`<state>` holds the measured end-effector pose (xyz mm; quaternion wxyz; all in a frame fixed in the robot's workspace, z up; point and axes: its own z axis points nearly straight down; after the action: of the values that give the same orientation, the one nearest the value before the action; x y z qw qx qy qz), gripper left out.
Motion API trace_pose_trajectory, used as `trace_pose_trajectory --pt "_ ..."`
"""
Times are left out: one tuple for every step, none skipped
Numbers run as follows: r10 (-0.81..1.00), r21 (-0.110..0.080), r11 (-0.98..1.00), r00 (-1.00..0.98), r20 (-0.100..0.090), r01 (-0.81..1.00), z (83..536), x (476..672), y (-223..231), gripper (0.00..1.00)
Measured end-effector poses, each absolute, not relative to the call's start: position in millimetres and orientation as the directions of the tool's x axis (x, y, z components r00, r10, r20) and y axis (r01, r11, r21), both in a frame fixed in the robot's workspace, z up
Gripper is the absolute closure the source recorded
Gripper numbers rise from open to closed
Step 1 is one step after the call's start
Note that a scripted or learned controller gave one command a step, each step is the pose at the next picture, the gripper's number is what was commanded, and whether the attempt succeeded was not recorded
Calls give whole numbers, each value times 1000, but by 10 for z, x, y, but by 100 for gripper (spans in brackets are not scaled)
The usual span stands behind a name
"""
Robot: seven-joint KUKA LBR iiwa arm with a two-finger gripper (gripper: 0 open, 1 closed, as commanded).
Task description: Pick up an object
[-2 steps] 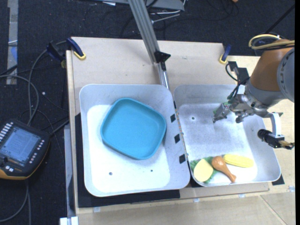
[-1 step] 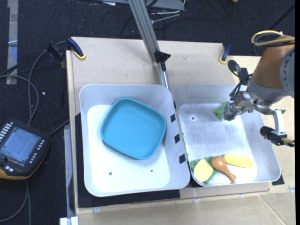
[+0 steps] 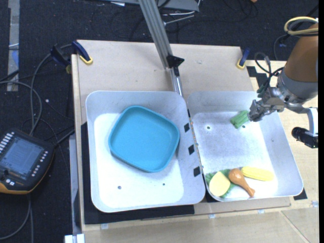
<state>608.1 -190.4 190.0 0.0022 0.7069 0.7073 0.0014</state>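
blue plate [image 3: 144, 145] fills left bin [image 3: 101, 196].

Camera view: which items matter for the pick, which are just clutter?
In play:
gripper, at the green object
green object, far side of the right bin
yellow piece, orange-brown piece, yellow-green piece, near edge of that bin

Lying about:
blue plate in the left bin
teach pendant on the floor

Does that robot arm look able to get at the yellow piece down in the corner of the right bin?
Probably yes. The yellow piece lies uncovered near the right bin's front edge, beside an orange piece. Nothing lies between it and the pincer, which is by a green piece.
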Motion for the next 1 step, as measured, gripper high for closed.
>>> trace_pose_trajectory --pt "1000 3 0 0 -1 1000 2189 6087 -1904 100"
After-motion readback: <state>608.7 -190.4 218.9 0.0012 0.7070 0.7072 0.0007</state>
